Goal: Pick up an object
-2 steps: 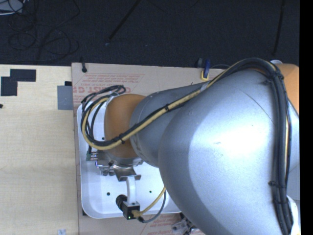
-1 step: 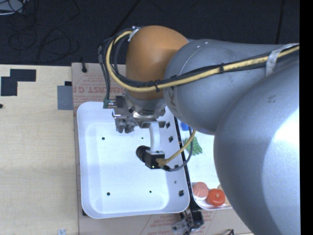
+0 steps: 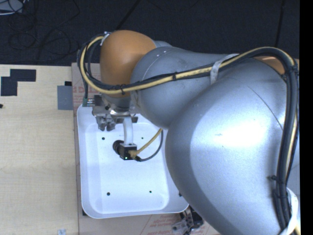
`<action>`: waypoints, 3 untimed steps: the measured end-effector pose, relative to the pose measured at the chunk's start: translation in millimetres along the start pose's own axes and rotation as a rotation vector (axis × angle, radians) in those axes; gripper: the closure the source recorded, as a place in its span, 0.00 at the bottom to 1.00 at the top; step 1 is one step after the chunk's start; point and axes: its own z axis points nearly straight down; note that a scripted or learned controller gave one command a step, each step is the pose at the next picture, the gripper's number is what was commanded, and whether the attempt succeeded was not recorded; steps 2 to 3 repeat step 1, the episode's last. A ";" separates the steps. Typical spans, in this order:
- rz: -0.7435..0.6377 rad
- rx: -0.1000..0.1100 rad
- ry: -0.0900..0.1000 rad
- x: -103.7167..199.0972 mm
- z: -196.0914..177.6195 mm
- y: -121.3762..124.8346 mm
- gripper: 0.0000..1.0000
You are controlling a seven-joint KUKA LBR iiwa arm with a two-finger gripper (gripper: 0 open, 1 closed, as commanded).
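Note:
My gripper [image 3: 107,124] hangs below the orange wrist band, over the far left part of a shallow white bin [image 3: 122,190]. It points down toward the bin floor, just inside the far rim. The bare floor of the bin shows a few small dark dots. I see nothing between the gripper and the floor. The grey arm hides the bin's right side and everything to the right of it.
The arm's large grey body [image 3: 230,146] covers the right half of the view. Pale wooden bench [image 3: 34,160] lies left of the bin, with black [image 3: 18,80] and grey [image 3: 64,97] patches at its far edge. Cardboard [image 3: 161,224] shows under the bin's near rim.

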 end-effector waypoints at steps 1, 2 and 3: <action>0.007 -0.011 0.003 -62.1 -112.7 -45.1 1.00; 0.007 -0.011 0.003 -62.1 -112.7 -45.1 1.00; 0.007 -0.011 0.003 -62.1 -112.7 -45.1 1.00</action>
